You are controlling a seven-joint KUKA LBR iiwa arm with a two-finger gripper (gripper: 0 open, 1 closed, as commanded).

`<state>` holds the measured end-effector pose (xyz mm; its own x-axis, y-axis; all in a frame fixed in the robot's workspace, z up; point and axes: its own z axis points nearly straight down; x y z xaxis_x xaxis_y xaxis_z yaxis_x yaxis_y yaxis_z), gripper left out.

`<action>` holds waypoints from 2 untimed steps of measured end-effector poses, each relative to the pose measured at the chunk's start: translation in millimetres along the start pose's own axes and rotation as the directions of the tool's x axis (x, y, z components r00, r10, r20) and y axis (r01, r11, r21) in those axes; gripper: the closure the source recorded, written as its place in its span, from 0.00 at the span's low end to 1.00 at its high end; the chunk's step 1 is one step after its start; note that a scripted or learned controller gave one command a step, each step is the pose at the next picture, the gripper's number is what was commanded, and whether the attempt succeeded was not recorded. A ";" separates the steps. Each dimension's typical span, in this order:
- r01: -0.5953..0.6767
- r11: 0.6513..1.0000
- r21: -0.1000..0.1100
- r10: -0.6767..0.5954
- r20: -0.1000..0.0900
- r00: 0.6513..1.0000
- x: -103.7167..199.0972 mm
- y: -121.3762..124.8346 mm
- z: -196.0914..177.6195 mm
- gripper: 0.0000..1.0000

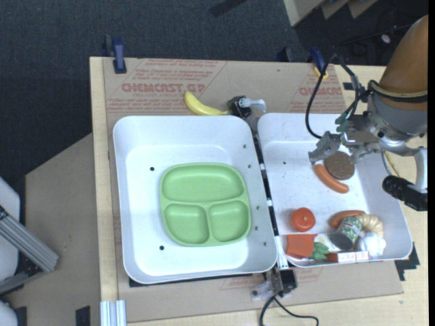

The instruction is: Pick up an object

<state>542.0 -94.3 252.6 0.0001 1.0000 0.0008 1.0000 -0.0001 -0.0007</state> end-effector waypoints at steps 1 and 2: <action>-0.007 1.000 0.018 0.007 -0.003 1.000 -38.8 -57.5 123.6 0.00; 0.000 1.000 -0.002 0.000 0.003 1.000 -70.7 8.0 170.9 0.00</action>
<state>549.9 -164.8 81.7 -0.0003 1.0000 -0.0021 1.0000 0.0003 0.0014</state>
